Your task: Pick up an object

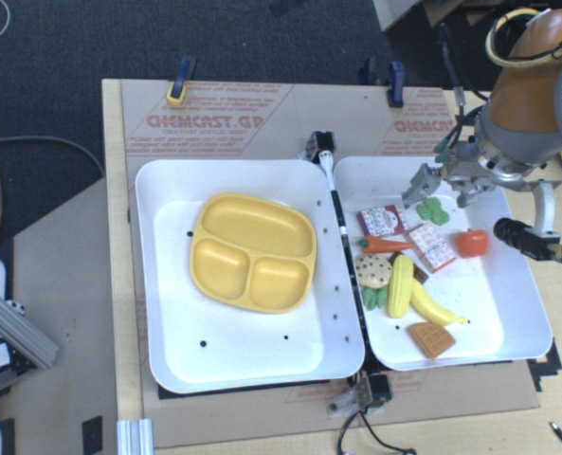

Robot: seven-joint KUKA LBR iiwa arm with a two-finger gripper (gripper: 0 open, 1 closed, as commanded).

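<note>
Camera view. The table (119,254) carries two white bins side by side on a cardboard sheet held by clamps at its far edge.

Left bin (167,339): one yellow tray (252,251) with three compartments, lying flat near the bin's centre.

Right bin (517,311): a cluster of toy food items in its left and central part. Two red-and-white cartons lie there, one (381,221) toward the far left, the other (434,247) just right of it and tilted. A carrot (387,245) lies between them, pointing left toward the divider. A cookie (372,271) sits below the carrot, touching a corn cob (400,285) that stands roughly lengthwise. A banana (435,307) lies just right of the corn, running toward the near right. A brown toast piece (431,338) lies nearest the front rim. A tomato (471,244) sits apart to the right of the cartons. A green leafy item (433,210) lies at the far side of the cluster.

The arm enters from the upper right. The end effector (448,186) hangs over the far part of the right bin, just above the green item; its fingers are spread apart, and nothing is seen between them. Whether a fingertip touches the green item cannot be told.
</note>
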